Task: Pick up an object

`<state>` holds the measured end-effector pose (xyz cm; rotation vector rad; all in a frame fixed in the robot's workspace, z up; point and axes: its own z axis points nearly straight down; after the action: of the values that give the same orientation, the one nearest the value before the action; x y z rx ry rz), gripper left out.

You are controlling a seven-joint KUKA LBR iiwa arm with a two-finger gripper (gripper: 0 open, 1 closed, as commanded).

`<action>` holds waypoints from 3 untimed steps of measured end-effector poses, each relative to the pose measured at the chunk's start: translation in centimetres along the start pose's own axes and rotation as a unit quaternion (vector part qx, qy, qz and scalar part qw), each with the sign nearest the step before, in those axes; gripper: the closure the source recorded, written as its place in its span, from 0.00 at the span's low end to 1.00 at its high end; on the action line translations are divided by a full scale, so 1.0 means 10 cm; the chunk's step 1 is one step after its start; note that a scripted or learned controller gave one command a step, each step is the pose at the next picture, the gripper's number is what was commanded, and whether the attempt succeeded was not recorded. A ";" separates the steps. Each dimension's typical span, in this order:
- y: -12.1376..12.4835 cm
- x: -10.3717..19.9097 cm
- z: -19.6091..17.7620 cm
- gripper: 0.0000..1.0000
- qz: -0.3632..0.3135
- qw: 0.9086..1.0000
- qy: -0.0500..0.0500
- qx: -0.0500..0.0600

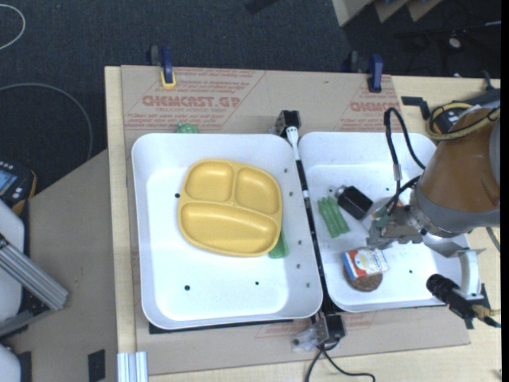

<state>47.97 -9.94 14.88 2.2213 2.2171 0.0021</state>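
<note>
Two white bins sit side by side on the worktop (pixel 119 213). The left bin (pixel 159 277) holds a yellow divided plate (pixel 231 207); the right bin (pixel 406 293) holds a green ridged piece (pixel 332 216), a black block (pixel 355 202) and a small round container (pixel 364 267). We see the tool (pixel 388 231) low in the right bin, just above the round container and beside the black block, and nothing shows in its grasp. We cannot tell its state from here. We judge the step to be the approach. Next it must settle over one object, likely the container, and secure it.
</note>
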 end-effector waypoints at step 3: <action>0.02 1.09 -2.03 1.00 0.000 1.000 0.001 -0.007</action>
<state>48.12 0.97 35.13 2.2149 2.2099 0.0194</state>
